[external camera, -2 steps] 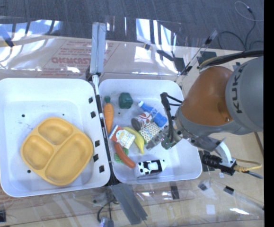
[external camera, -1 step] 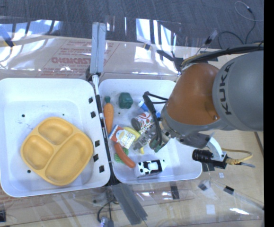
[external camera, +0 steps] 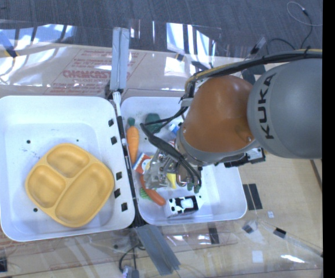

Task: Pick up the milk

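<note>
**A:** Where was the milk point(external camera: 183, 204)?

**B:** Low in the bin on the right of the frame point(external camera: 236, 212), near its bottom rim. It was a small carton with black and white patches, lying on the bin floor.

**A:** And the gripper point(external camera: 168, 171)?

**B:** In the same bin, just above and a little left of the milk in the frame. It was down among a small heap of coloured things in the middle of the bin. The milk lay just beside it, and nothing showed the carton being gripped.

**A:** Was the gripper wide or narrow?

**B:** I couldn't tell. It was dark and tangled with cables, and the clutter behind it blurred its outline.

**A:** What about the arm point(external camera: 283, 114)?

**B:** It came in from the right, and its orange band point(external camera: 216, 117) covered much of the bin's upper right part.

**A:** What else lay in that bin?

**B:** A long carrot point(external camera: 132, 142) lay along the left wall. A smaller orange piece point(external camera: 154, 197) lay just left of the milk, and something green point(external camera: 151, 119) sat near the top.

**A:** And the other bin point(external camera: 11, 155)?

**B:** It took up the left of the frame and held a yellow divided plate point(external camera: 69, 184), lying flat in its lower half.
</note>
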`<state>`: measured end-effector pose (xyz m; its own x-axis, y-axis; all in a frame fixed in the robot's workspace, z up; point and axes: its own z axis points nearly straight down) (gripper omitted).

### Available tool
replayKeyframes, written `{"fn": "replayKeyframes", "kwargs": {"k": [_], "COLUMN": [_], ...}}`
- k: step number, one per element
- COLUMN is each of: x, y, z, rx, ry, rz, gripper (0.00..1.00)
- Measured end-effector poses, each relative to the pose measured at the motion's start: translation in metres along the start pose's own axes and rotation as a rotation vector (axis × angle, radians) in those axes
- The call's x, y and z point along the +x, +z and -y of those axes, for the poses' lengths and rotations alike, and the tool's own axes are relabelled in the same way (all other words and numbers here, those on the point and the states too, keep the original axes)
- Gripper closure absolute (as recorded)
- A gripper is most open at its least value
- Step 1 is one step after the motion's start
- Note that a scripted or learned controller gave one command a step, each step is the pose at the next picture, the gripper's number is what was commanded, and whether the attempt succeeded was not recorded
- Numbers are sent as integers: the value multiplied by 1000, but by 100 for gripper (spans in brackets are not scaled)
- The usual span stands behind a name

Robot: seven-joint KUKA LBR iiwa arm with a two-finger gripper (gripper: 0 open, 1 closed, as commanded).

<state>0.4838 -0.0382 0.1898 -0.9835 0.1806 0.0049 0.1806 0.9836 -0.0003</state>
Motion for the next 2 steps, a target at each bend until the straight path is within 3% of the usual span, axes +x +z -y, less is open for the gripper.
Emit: {"fn": "replayKeyframes", "kwargs": {"k": [1,2], "x": [23,-26], "y": [0,-33], "z": [-81,-49], "rx": [1,1], "ry": [-402,-283], "rz": [-1,2], "gripper": [100,100]}}
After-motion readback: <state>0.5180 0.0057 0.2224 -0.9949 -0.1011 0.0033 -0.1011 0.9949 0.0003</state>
